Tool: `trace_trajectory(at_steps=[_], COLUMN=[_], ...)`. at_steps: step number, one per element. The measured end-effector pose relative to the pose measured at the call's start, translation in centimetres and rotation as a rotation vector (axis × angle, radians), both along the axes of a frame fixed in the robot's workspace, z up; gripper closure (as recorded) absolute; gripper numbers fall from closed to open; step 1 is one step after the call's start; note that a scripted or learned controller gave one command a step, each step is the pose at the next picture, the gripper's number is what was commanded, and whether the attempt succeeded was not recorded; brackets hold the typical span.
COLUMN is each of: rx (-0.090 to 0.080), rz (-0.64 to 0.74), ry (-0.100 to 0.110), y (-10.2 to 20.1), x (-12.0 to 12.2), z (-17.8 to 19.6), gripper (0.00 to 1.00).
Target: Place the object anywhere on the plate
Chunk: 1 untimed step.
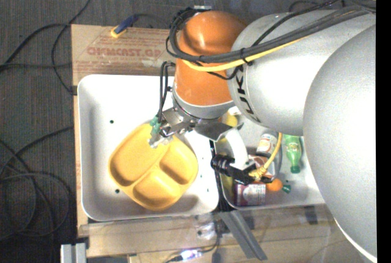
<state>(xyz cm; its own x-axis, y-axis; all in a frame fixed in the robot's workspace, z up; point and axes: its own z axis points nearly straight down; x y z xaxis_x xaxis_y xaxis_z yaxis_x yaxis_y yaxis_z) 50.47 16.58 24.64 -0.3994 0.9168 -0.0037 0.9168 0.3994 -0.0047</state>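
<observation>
A yellow plate [153, 171] with three compartments lies tilted in the left white bin [98, 133], toward its front right. My gripper [160, 131] hangs just above the plate's upper edge, under the orange wrist band [204, 66]. The wrist body hides most of the gripper, and I make out no object in it. No loose object lies on the plate's visible surface.
The right bin [305, 198] holds a green bottle [293, 155], a small brown bottle [266, 144], a dark red can [250, 193] and a small orange item [276, 185]. The grey arm covers most of that bin. Cardboard [116, 54] lies behind the left bin.
</observation>
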Motion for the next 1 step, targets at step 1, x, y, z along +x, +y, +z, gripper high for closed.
trace_trajectory(at_steps=[1], rx=[0.002], rz=[-0.089], ry=[0.005], y=[-4.9], x=[-2.24], z=[-8.55], gripper=[1.0])
